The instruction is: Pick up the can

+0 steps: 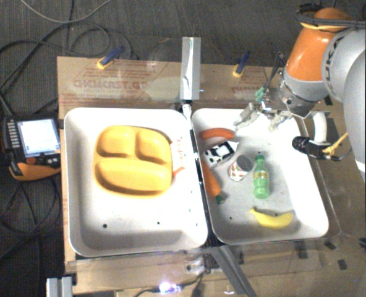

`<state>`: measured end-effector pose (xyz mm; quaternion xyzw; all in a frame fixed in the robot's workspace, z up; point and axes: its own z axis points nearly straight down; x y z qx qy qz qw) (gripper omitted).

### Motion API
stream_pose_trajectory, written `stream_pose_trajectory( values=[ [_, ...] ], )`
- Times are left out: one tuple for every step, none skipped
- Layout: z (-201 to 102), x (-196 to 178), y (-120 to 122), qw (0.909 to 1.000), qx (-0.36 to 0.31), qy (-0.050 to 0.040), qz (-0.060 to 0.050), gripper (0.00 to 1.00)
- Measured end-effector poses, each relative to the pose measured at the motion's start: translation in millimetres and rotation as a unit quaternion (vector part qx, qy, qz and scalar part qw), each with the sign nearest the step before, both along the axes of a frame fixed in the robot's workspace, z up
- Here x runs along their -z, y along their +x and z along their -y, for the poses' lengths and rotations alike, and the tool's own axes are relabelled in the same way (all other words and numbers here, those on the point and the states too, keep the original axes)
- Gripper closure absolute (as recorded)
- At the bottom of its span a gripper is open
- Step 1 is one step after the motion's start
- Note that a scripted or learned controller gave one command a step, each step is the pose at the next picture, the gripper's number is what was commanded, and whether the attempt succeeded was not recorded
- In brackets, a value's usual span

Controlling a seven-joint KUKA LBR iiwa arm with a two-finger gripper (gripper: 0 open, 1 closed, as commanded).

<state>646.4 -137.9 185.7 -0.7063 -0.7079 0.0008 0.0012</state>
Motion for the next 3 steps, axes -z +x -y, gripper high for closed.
stream_pose_trajectory(
  values=[
    [-3, 63, -32, 0.9997, -0.014, -0.0033, 0.018, 0.00],
    [33, 72, -18, 0.9990, -0.034, -0.0017, 0.028, 0.00],
    [50, 73, 36, 0.9997, -0.011, -0.0012, 0.020, 0.00]
  ],
)
